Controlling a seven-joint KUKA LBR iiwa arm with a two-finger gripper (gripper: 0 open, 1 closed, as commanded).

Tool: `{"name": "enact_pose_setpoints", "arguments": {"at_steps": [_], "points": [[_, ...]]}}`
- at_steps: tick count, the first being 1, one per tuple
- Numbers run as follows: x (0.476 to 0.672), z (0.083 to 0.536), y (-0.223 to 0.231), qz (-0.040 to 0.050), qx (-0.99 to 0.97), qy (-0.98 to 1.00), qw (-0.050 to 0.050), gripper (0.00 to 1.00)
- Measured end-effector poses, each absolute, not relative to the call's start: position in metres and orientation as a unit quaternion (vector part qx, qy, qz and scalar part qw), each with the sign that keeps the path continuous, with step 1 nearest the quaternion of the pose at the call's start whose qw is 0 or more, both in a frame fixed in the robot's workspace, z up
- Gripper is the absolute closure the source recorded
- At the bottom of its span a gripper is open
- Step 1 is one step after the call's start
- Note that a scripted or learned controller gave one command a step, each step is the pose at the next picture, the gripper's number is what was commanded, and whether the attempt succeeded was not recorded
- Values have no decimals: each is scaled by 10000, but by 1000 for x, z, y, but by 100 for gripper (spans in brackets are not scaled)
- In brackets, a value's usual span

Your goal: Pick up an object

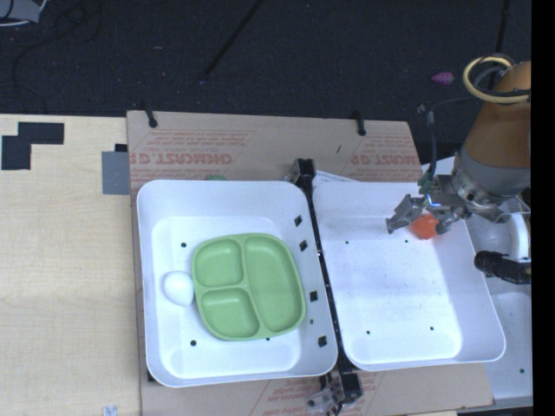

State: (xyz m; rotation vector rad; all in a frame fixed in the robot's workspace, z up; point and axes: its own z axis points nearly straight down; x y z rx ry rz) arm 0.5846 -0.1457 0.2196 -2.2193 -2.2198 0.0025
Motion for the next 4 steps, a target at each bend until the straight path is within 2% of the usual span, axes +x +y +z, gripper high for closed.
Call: {"name": "enact_pose_setpoints", "arguments": {"at_steps": [2,3,4], "points": [[583,118,-161,20,-7072,-7071,30,0],[582,86,-160,11,-7074,-7069,20,0],[583,98,-161,6,-7083,-7060,13,100]]}}
